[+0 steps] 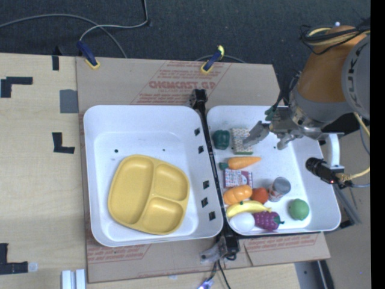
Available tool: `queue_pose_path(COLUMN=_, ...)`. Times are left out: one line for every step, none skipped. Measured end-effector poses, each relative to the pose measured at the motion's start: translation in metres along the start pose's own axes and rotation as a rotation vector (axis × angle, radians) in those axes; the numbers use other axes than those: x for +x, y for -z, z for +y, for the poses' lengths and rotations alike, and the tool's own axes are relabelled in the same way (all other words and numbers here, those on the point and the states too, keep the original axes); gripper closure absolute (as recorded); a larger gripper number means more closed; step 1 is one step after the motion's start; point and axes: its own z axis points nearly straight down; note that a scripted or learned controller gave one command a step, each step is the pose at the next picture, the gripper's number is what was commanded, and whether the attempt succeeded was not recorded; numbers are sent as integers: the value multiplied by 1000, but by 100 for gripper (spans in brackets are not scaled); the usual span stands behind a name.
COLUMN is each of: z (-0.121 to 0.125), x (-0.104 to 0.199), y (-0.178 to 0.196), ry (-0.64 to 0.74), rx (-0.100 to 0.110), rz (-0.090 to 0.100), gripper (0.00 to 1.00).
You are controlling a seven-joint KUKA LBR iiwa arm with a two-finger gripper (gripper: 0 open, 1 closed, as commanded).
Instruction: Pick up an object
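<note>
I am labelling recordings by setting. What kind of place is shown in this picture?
Most likely a robotics lab bench for pick-up trials: two white bins clamped to cardboard, toy food such as a plastic carrot in one, and loose cables behind.

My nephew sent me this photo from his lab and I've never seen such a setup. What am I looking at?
One camera looks down at a slant on a bench with two white bins. The grey and orange machine at the right is a robot arm; its gripper hangs over the right bin with nothing visibly between its fingers. That bin holds toy food: a carrot, a banana, grapes, a green ball, a small can. The left bin holds a yellow divided plate.
</note>
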Motion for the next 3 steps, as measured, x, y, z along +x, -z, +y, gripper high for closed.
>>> queue_pose_path(z=28, x=-2, y=-131, ry=0, rx=-15, rz=-6, gripper=0)
queue_pose_path(z=88, x=7, y=-133, ry=1, rx=44, rz=2, gripper=0)
queue_pose_path(z=90, x=7, y=-137, ry=3, rx=45, rz=3, gripper=0)
